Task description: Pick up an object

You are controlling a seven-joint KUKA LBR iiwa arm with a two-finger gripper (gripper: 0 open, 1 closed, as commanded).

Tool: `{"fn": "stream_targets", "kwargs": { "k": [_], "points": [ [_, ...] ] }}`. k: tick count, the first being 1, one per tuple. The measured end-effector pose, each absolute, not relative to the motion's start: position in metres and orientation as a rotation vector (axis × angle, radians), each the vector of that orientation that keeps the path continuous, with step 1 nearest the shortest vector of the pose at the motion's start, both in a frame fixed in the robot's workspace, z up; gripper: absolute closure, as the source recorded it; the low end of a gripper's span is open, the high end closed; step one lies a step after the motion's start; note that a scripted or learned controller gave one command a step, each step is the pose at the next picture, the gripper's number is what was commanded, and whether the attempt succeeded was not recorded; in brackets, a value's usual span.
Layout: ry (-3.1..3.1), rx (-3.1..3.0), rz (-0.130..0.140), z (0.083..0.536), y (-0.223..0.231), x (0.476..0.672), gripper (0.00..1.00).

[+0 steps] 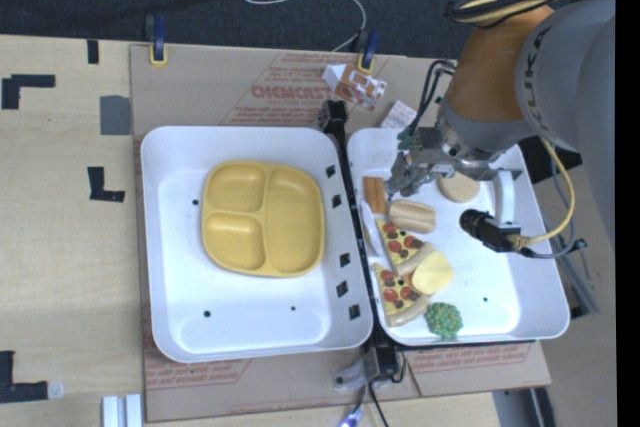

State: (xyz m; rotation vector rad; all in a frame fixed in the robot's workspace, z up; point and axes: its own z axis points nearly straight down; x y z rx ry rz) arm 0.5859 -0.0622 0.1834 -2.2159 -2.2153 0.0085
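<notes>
Where gripper hovers, bread roll just below.

My single fixed camera looks down obliquely from above the bench, framing both white bins at moderate range.

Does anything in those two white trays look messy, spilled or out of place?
Nothing looks spilled or broken. The toy food, two pizza slices, a bread roll and a broccoli floret, is crowded along the right bin's left side, while the yellow divided plate sits neatly alone in the left bin.
</notes>
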Motion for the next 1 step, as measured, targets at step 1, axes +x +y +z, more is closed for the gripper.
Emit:
{"fn": "stream_targets", "kwargs": {
  "k": [1],
  "points": [
    [-2.221, -2.219, 0.001, 0.1839, -0.0629, 0.5898, 0.0]
  ]
}}
